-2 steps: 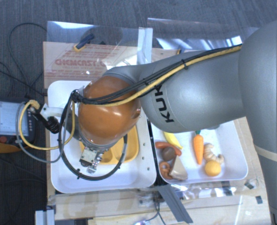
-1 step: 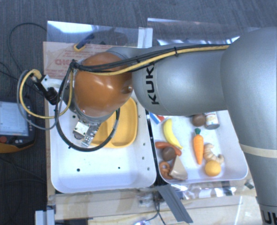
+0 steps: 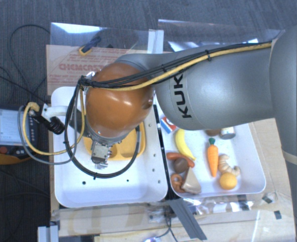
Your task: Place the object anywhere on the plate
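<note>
A yellow plate (image 3: 138, 144) lies in the left white bin (image 3: 108, 190), mostly covered by the arm's orange wrist band. My gripper (image 3: 99, 157) hangs straight down over the plate's left part. From above I see its grey body but not what is under it. Whether anything rests on the plate beneath the arm is hidden.
The right bin (image 3: 254, 183) holds a banana (image 3: 183, 145), a carrot (image 3: 212, 158), an orange (image 3: 228, 181), a ginger-like piece (image 3: 223, 163), brown sausage-like pieces (image 3: 178, 161) and a brown wedge (image 3: 191, 184). Black and yellow cables (image 3: 73, 150) loop over the left bin's left side.
</note>
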`<state>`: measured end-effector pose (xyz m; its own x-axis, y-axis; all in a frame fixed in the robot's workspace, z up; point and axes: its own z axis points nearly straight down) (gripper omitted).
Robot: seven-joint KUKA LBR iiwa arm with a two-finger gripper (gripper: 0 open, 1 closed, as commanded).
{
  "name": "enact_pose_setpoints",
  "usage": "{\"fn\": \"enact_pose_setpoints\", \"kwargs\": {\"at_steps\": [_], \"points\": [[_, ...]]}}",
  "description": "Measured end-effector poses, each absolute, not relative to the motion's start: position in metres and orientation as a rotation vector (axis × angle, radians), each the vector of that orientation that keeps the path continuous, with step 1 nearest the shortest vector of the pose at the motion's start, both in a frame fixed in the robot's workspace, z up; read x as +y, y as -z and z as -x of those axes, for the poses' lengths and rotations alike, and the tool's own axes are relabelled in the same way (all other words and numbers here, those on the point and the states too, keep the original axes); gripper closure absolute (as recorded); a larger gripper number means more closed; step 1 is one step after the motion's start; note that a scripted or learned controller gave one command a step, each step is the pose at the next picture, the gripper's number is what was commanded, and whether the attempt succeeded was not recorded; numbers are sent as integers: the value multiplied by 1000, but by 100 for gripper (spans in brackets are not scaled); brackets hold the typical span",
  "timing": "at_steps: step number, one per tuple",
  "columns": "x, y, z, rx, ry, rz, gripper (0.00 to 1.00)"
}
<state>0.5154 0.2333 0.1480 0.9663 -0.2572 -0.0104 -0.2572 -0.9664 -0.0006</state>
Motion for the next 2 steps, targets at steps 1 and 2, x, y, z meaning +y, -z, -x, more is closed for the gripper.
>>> {"fn": "enact_pose_setpoints", "kwargs": {"at_steps": [1,2], "points": [[235,-154,-490,765,-18,3048,100],[237,-158,-489,770,-33,3048,100]]}}
